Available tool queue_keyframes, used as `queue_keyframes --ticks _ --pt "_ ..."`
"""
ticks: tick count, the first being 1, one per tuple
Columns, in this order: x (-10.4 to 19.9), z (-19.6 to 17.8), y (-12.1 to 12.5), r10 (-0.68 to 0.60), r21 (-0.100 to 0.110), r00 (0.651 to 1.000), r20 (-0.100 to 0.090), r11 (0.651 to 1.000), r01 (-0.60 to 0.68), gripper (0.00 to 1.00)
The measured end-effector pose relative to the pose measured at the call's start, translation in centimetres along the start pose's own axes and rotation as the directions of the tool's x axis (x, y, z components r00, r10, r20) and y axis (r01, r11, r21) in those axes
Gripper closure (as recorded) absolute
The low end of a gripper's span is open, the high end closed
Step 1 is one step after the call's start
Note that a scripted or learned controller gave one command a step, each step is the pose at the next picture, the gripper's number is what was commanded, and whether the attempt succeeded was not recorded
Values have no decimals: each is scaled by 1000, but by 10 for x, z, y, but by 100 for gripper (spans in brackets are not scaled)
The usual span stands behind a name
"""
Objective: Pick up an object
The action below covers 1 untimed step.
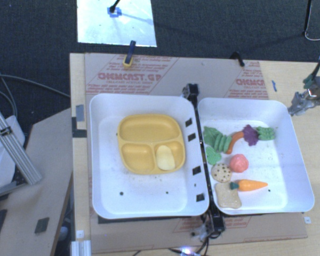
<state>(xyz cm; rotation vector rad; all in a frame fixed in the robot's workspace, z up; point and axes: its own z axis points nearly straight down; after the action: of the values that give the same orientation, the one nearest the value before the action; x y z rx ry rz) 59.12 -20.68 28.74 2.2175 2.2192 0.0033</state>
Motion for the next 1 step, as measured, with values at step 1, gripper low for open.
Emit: queue_keyframes --ticks 1 --pt "0 8 -32 1 5 1000 -1 1000 -1 100"
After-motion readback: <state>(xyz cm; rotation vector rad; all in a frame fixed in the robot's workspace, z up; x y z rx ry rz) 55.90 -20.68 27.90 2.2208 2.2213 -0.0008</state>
